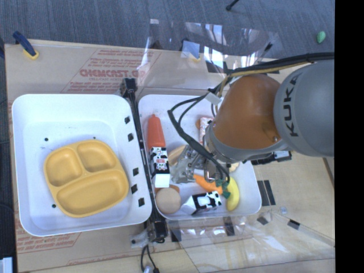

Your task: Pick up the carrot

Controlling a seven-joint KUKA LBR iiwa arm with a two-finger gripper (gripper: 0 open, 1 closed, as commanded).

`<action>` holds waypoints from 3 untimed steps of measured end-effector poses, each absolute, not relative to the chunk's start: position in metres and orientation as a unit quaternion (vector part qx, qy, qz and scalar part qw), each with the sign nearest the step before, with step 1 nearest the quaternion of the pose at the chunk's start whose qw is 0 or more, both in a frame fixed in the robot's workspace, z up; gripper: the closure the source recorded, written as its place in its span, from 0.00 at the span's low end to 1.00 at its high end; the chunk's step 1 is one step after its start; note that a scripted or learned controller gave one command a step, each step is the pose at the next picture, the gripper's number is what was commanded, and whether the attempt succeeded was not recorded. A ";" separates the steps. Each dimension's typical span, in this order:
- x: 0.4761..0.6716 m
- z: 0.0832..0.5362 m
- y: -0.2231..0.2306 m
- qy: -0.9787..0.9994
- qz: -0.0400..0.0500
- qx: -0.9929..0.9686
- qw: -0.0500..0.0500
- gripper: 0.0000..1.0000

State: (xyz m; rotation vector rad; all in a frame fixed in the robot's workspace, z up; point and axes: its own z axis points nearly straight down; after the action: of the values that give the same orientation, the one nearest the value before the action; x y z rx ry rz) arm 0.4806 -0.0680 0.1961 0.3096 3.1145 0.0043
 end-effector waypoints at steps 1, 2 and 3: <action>0.476 0.131 -0.135 1.000 0.000 0.022 -0.002 1.00; 0.477 0.132 -0.133 1.000 0.000 0.021 -0.001 0.00; 0.485 0.109 -0.161 0.992 0.004 0.122 0.007 0.00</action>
State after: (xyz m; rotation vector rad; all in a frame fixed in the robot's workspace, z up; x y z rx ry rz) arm 0.4850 -0.1607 0.1085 0.3823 3.1049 0.0138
